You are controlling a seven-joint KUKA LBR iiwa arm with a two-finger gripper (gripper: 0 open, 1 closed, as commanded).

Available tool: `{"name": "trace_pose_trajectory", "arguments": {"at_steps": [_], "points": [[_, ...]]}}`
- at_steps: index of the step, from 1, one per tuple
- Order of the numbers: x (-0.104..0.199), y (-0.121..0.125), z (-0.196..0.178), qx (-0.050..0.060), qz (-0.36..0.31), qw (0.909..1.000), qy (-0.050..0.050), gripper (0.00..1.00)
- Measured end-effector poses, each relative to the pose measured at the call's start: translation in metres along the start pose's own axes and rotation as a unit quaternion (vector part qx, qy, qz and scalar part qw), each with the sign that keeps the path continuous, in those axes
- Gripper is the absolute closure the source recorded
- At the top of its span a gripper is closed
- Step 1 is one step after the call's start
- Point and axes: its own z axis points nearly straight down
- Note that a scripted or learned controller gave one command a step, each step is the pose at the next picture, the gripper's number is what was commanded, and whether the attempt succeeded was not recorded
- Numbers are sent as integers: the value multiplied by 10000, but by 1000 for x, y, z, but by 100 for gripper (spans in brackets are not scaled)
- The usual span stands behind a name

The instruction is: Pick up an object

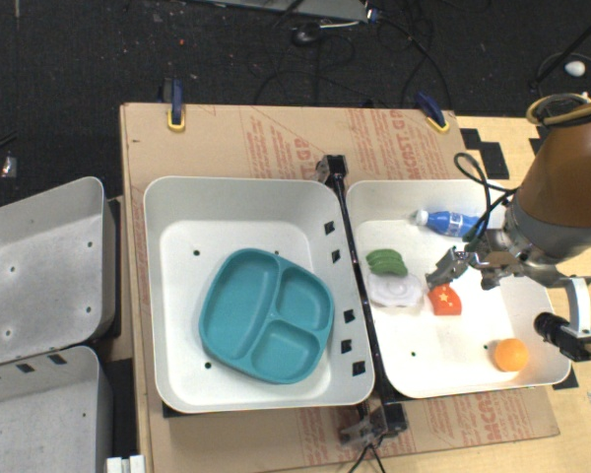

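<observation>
Two shallow white bins sit side by side on a cardboard-topped table, and the arm reaches in over the right bin, its gripper hanging just above a small red object. Whether the gripper is apart or together cannot be told from this slanting view; nothing is seen between its tips.

The red object lies near the bin's middle, the likeliest target given how closely the gripper stands over it. Just beside it to the left is a white lump with a green piece touching its upper edge. A blue-and-white bottle lies near the far wall, partly under the arm. An orange ball rests well apart, close to the near right corner.

The red object has bare floor toward the near wall, so a descent looks unobstructed there; the white lump crowds its left.

The left bin holds a teal divided tray.
</observation>
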Motion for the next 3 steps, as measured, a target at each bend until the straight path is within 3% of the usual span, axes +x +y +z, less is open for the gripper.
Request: {"name": "trace_pose_trajectory", "arguments": {"at_steps": [1, 2, 3], "points": [[11, 0, 53, 20, 7, 10000, 6, 0], [7, 3, 97, -70, 25, 10000, -54, 0], [6, 6, 83, -113, 31, 9999, -60, 100]]}}
